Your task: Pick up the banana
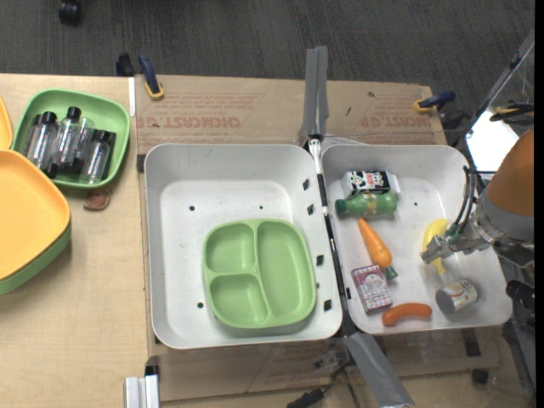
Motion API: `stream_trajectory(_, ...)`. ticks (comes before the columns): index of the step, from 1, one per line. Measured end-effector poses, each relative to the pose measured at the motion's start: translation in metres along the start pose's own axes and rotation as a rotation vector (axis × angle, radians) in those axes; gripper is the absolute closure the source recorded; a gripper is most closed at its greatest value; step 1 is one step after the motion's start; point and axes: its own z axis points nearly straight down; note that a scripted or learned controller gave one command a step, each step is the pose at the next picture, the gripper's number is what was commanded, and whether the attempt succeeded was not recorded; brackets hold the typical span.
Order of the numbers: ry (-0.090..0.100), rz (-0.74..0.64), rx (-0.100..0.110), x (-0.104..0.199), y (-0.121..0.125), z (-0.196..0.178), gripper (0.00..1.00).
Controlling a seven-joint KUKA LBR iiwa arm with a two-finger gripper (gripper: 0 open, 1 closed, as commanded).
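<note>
Inspecting the right bin (399, 155), we find the banana (435, 235) near its right wall, roughly midway between the far and near edges. What shows of it is a short yellow piece, long axis running from upper right to lower left in the camera view; the lower end is covered by the gripper (442, 248).

The gripper sits directly over that lower end, touching or just above it; we cannot tell which. We cannot tell either whether it is parted or closed, and we see no banana clearly clamped, so we record no grasp.

The relation that matters: the banana's visible body lies up and slightly left of the gripper, so the tool is at 1 end of the fruit, not at its middle. In our judgement a close here would catch only the tip and could slip.

Other items noted in the same bin:
- 1 small can (457, 297) just below the gripper, near enough to be nudged.
- 1 carrot (375, 242) to the left, well apart.
- 1 sausage (406, 314) near the front edge.

There is only 1 arm (514, 189), entering from the right.
</note>
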Motion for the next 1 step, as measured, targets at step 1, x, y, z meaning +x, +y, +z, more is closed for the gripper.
stream_trajectory(1,-0.001,0.075,0.000,0.0284,0.0438,-0.0012,1.00)
